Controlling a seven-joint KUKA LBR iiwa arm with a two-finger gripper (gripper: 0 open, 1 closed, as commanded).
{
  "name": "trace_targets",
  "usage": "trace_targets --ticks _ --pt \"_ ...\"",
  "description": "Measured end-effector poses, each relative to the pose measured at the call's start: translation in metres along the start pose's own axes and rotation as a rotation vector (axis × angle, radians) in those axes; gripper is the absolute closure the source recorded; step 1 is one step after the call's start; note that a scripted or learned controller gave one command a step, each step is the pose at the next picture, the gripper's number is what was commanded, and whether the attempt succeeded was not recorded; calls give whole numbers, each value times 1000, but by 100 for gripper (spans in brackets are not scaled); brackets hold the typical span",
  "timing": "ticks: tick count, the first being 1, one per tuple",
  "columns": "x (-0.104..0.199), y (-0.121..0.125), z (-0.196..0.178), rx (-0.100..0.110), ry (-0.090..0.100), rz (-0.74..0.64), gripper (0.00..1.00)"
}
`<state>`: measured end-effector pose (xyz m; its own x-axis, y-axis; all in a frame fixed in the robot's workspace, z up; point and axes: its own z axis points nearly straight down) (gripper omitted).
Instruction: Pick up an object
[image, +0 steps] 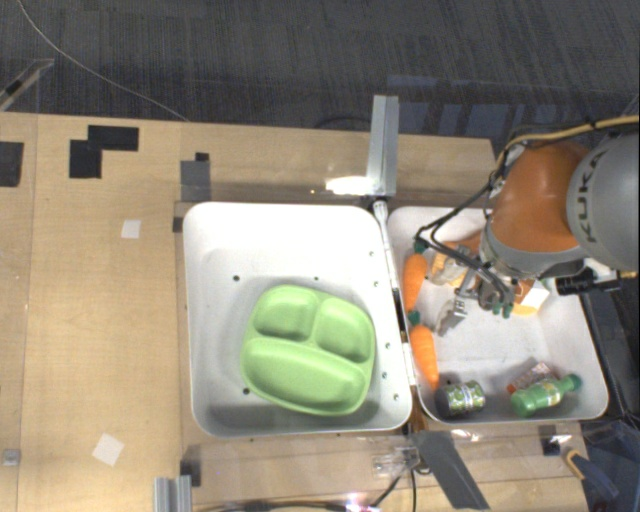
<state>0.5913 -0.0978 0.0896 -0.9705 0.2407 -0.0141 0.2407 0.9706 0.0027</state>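
Pincer (452, 318) finger state unclear; arm (560, 210) hides right bin's (590, 400) back corner.

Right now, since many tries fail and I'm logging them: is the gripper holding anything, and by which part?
Cannot be told: the gripper hangs over the right bin near two carrots.

Left bin (210, 300): green divided plate (308, 348), lower centre. Right bin (590, 385): two carrots (413, 281) (425, 355) along left wall, can (461, 397), green bottle (542, 394) at bottom. Gripper (455, 312) hovers mid-bin.
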Motion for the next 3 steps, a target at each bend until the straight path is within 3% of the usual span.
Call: trace_targets --ticks 1,2,3 --pt "33 -3 -1 0 -2 51 0" --pt "-42 0 2 1 4 110 0" --pt "19 11 -1 1 1 154 0"
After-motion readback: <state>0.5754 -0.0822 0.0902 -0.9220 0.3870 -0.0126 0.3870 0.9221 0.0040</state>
